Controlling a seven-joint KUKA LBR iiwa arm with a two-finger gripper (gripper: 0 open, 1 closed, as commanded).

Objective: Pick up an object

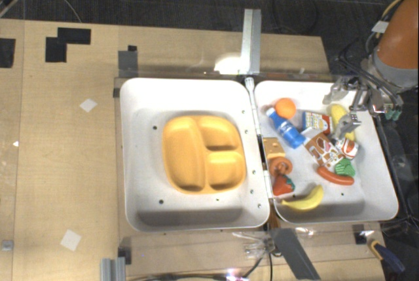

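The right bin [386,204] holds a jumble of small toy items. Among them are an orange ball [285,107], a blue bottle [286,129], a small white carton [315,121], a yellow lemon-like piece [336,115], a red sausage [335,176], a banana [303,200], a strawberry [283,185] and a printed red-and-white packet [325,150]. My gripper [347,118] hangs over the bin's upper right part, just right of the yellow piece and above the packet. Nothing can be seen held in it.
The left bin [134,162] holds a yellow divided tray [201,152]. A metal post [251,40] stands behind the seam between the bins. The arm's orange band [399,37] is at the right edge. Wooden bench surface lies to the left.
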